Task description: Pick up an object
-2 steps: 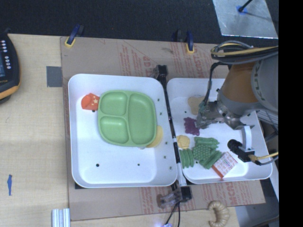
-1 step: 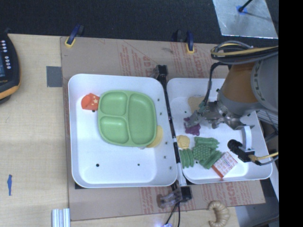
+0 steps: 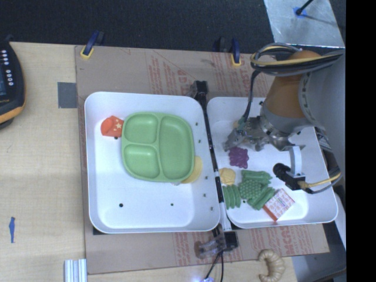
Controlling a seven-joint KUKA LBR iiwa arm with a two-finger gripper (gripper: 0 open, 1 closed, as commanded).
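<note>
My gripper (image 3: 242,138) hangs low over the upper middle of the right bin (image 3: 314,216), just above a purple grape cluster (image 3: 238,156). Below the grapes lie a small yellow piece (image 3: 227,175), several green vegetable toys (image 3: 249,190) and a red-and-white packet (image 3: 279,204). The left bin (image 3: 103,210) bears a green divided plate (image 3: 158,146), with a red-orange object (image 3: 111,126) at its upper left and a yellow thing (image 3: 195,170) peeking from under its right edge. Nothing is visibly held between the gripper's tips.
The grey arm with its orange band (image 3: 288,96) covers the upper right of the right bin. A black cable connector (image 3: 289,177) hangs by the bin's right side. A controller (image 3: 9,81) rests at the far left, and a tan curled object (image 3: 271,264) lies below the bins.
</note>
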